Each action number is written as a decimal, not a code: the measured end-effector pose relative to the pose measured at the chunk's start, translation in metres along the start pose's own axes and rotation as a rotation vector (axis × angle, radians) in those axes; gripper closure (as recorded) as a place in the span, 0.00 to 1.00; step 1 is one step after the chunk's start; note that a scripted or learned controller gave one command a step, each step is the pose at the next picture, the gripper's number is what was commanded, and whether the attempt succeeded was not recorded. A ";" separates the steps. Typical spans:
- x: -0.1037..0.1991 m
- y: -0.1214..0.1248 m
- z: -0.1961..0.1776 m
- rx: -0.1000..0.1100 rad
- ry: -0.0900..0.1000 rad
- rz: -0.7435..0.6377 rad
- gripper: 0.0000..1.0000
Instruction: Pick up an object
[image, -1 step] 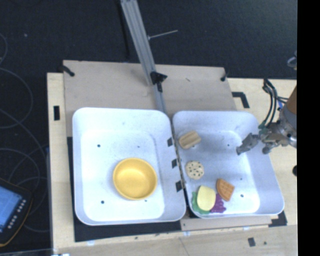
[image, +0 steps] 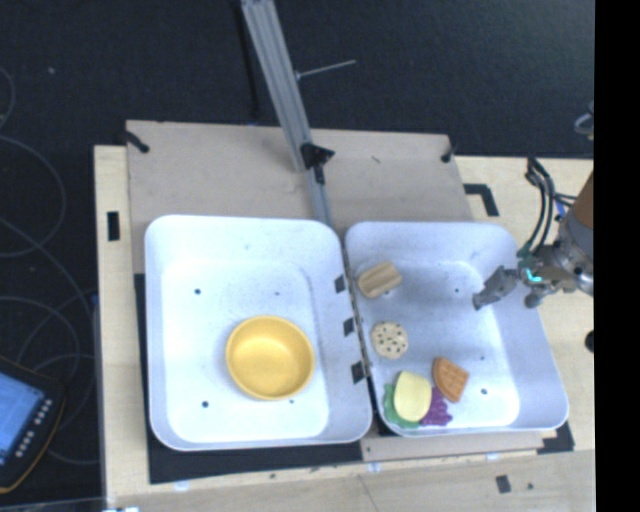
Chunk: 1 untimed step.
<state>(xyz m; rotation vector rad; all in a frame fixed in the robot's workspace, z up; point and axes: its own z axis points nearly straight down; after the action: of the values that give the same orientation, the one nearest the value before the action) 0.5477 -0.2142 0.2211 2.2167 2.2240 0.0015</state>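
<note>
I see the yellow bowl (image: 268, 356) in the left bin (image: 175, 250), far left of my gripper (image: 497, 290). The cookie (image: 389, 340) lies below-left of it. Gripper empty; its opening I cannot tell.

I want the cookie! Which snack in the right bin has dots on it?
The round cookie, lying by the bin's left wall. It has dark specks; the tan bread above it and the orange waffle have none.
</note>
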 end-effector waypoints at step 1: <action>-0.002 0.002 0.042 0.004 -0.001 0.003 0.00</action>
<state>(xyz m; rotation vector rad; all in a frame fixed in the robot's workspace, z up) 0.5498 -0.2162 0.1788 2.2219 2.2219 -0.0048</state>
